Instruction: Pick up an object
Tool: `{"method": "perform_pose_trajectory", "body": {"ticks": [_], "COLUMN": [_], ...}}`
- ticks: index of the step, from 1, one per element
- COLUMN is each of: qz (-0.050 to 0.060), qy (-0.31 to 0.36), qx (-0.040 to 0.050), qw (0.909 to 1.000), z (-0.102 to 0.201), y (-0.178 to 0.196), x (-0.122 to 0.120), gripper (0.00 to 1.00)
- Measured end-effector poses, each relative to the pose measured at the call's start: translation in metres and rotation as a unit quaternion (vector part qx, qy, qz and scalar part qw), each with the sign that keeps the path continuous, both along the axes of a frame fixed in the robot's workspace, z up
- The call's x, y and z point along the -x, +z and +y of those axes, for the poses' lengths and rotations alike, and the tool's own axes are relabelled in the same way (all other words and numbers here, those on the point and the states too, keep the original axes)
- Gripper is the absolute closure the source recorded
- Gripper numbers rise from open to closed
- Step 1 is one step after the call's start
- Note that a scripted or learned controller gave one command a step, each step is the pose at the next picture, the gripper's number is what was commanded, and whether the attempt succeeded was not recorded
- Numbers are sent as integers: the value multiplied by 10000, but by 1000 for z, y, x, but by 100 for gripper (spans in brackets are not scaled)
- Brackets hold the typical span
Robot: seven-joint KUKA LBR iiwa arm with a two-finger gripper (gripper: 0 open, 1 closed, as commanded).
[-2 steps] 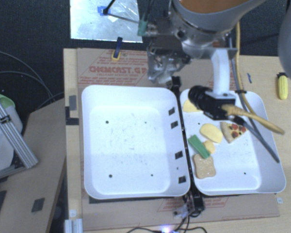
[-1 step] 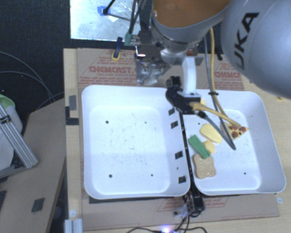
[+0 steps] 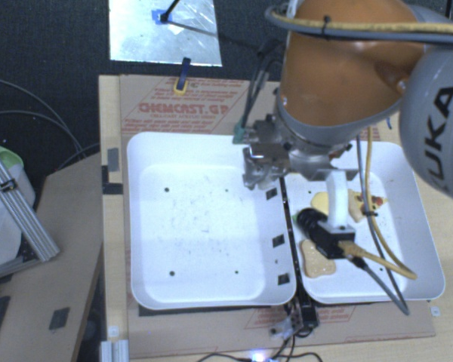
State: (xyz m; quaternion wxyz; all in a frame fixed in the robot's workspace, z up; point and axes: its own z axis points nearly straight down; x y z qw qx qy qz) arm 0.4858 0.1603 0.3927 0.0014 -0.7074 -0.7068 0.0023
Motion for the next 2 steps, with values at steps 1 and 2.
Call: {"method": "perform_pose_trajectory", "body": {"ticks": [1, 2], "qz": [-68, -96], "qy": [-7, -9], "qx": [-17, -14], "qw": [10000, 10000], "z": [-32, -64], "y": [57, 148], "x": [-1, -38], "gripper": [100, 100]}}
